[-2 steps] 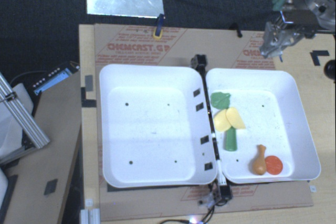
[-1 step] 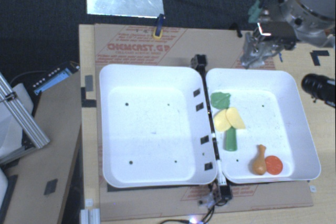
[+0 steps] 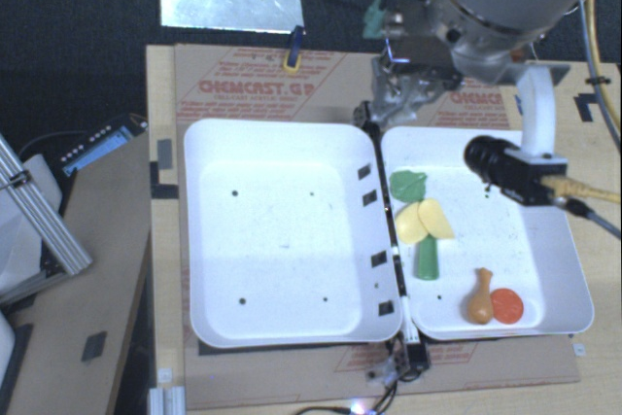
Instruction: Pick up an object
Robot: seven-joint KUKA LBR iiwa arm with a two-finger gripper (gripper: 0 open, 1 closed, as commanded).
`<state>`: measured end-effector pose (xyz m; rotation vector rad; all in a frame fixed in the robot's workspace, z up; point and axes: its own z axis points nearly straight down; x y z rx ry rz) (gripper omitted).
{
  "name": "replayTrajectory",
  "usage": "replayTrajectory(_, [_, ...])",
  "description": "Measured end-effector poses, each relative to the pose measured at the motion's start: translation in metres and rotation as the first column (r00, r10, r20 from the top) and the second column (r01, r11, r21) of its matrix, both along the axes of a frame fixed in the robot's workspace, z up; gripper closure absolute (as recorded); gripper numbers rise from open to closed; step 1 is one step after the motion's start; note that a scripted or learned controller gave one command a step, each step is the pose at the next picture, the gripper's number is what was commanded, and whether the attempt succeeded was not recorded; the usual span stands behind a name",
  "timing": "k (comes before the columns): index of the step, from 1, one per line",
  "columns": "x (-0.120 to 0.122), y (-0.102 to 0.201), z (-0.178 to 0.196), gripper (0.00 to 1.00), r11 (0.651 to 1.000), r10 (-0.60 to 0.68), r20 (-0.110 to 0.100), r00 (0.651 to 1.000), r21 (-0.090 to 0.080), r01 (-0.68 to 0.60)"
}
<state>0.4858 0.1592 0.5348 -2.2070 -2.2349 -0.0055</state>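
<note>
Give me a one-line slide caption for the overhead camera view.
Gripper poised over the far rim of the right bin, which holds green, yellow and orange toys.

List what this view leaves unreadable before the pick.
Camera view:
- Green stick: top end hidden under the yellow pieces.
- Right bin: far rim partly hidden behind the arm.
- Brown piece and red disc: too small to identify.
- Arm: cut off by the top edge.

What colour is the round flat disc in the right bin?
The disc is orange-red, clearest in the camera view.
</note>
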Motion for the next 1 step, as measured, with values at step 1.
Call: replayTrajectory(1, [0.0003, 0.0282, 0.0001, 1.00, 1.000, -0.005, 0.000, 1.000, -0.001, 0.005])
